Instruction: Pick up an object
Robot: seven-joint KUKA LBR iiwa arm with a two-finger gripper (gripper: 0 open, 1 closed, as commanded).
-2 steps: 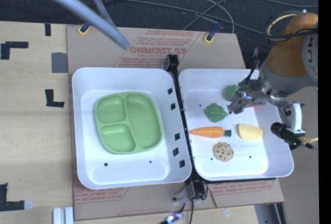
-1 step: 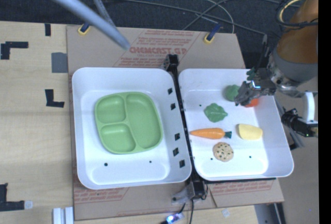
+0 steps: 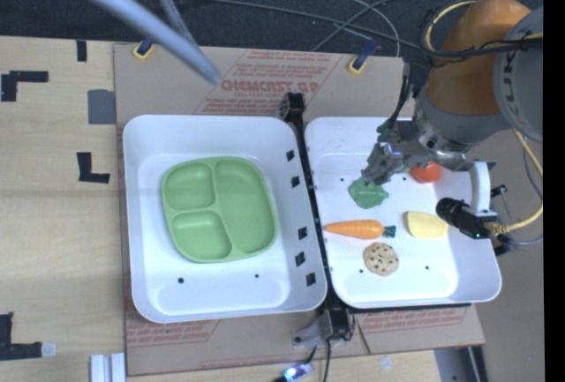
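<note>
From the camera view, looking down on both bins:

Two white bins side by side. In the left bin (image 3: 141, 195), just a green plate (image 3: 218, 208) with three little sections. In the right bin (image 3: 340, 138), five small things to choose from.

Arm (image 3: 481, 63) reaching in from the right, over the right bin. Gripper (image 3: 381, 170) low over the back half of that bin, dark and bunched up. Open or shut? Cannot tell from here. Nothing seen held in it.

Closest thing: a small green toy (image 3: 367, 192), lumpy like a leaf, lying flat on the bin floor. Right at the tip of the gripper, a bit toward the front and a bit toward the left bin. Maybe touching, maybe just under; too close to say. No clear long side to it, so probably fine to grab from any way.

Other things in the same bin:
- a red piece (image 3: 425, 172), just beside the gripper on the far side from the green toy
- a carrot (image 3: 355, 229), nearer the front, lying longways across the bin
- a cookie (image 3: 380, 259), just in front of the carrot
- a yellow piece (image 3: 426, 225), off to the right of the carrot

Best guess for the next move: a tiny shift toward the green toy, then straight down and squeeze. Not lifted yet, so the pick not done.
</note>
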